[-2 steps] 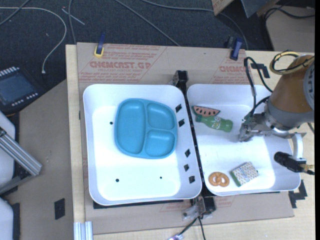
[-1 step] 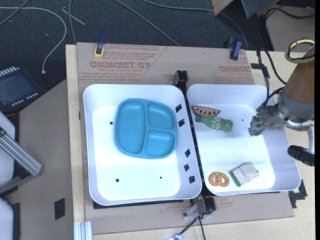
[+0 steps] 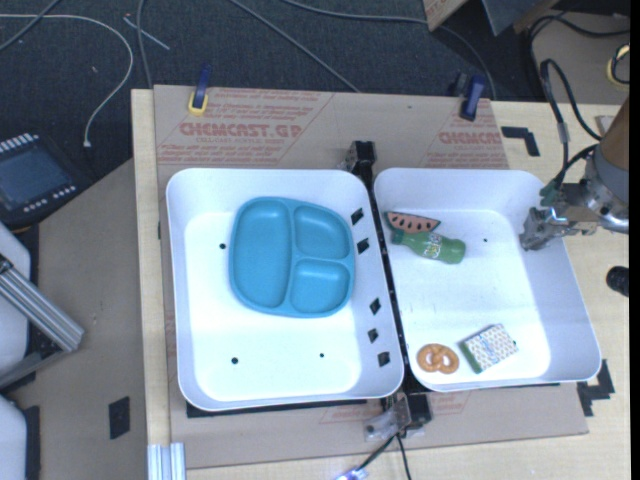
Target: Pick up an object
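The right bin (image 3: 560, 268) holds a watermelon slice (image 3: 413, 222) and a green bottle (image 3: 441, 249) lying near its back left. A pretzel (image 3: 437, 358) and a patterned sponge-like block (image 3: 488, 347) rest near its front edge. My gripper (image 3: 538, 230) hangs over the bin's right rim, well to the right of the bottle, with nothing seen between its fingers.
The left bin (image 3: 200, 358) carries a blue divided plate (image 3: 292, 256). A black divider with clips (image 3: 376, 278) runs between the bins. Blue clamps (image 3: 472, 96) hold the cardboard at the back. Cables lie on the floor beyond.
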You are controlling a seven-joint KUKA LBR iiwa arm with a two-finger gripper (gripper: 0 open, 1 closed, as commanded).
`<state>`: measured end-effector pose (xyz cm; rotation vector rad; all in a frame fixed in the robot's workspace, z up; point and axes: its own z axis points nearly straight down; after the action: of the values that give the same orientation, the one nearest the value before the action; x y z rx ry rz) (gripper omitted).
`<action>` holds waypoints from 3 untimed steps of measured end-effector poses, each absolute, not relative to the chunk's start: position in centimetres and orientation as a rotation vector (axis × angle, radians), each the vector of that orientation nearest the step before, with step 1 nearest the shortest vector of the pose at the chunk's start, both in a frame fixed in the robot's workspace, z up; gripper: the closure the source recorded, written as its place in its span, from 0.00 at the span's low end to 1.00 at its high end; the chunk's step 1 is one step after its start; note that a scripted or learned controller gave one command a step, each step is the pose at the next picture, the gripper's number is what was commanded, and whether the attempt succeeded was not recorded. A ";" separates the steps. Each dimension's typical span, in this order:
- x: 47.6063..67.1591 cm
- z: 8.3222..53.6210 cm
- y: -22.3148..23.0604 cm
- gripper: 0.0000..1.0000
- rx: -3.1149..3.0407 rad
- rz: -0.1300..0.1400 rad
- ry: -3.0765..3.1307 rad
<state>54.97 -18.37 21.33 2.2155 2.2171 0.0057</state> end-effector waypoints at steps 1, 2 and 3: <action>55.1 26.8 -18.4 1.00 2.215 0.006 2.218; 56.6 25.2 -13.0 1.00 2.217 0.001 2.231; 59.1 25.0 -7.7 1.00 2.214 0.004 2.228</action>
<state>59.13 -7.74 25.02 2.2140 2.2280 0.0041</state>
